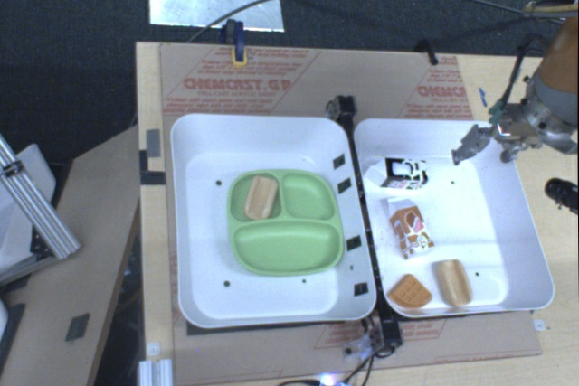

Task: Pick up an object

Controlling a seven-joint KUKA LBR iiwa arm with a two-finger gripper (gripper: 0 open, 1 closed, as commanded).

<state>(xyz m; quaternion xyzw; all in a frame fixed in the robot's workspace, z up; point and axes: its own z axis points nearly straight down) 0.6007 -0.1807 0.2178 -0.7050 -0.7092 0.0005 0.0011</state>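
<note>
My gripper (488,147) hangs over the back right part of the right bin (525,221), open, with nothing between its fingers. To its left lies a black-and-white packet (406,173). A brown-and-white carton (412,229) lies near the bin's middle left. At the front sit an orange waffle piece (410,291) and a tan bread roll (453,281). In the left bin (194,194), a green divided plate (289,244) carries a tan bread piece (261,196) in its back left compartment.
The two bins meet along a dark divider with clips (355,212). The arm's grey wrist (556,95) comes in from the right edge. A metal frame (32,203) stands at the far left, off the bench.
</note>
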